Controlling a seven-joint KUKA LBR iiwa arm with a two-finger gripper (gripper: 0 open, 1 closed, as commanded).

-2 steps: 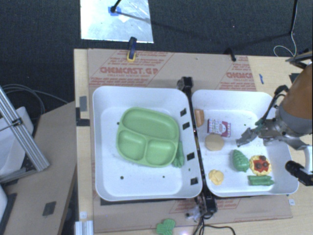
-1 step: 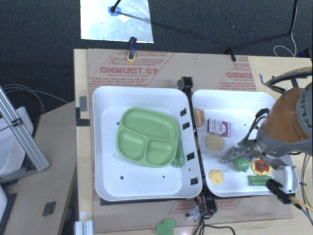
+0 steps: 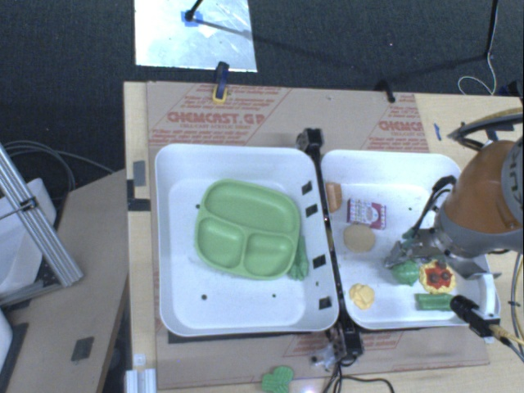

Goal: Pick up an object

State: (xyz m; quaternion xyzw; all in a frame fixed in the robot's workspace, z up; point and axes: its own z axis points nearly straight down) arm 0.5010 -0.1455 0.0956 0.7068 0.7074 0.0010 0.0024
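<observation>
The right white bin [image 3: 385,169] holds several small toys. Among them are a purple-and-white box [image 3: 365,212], a tan round piece [image 3: 359,237], a small orange-brown piece [image 3: 333,195] and a yellow lump [image 3: 361,295]. A green leafy toy [image 3: 407,273], a red-and-yellow round toy [image 3: 436,277] and a green stick [image 3: 432,302] lie further right. My gripper [image 3: 400,257] is low in this bin, right over the upper edge of the green leafy toy. The grey and orange arm [image 3: 490,203] hides the bin's right side.
The left bin [image 3: 176,301] holds a green divided plate [image 3: 246,229] with a green scrap at its right edge. Black clips [image 3: 316,211] run along the wall between the bins. A green toy [image 3: 278,377] and cables lie on the bench front.
</observation>
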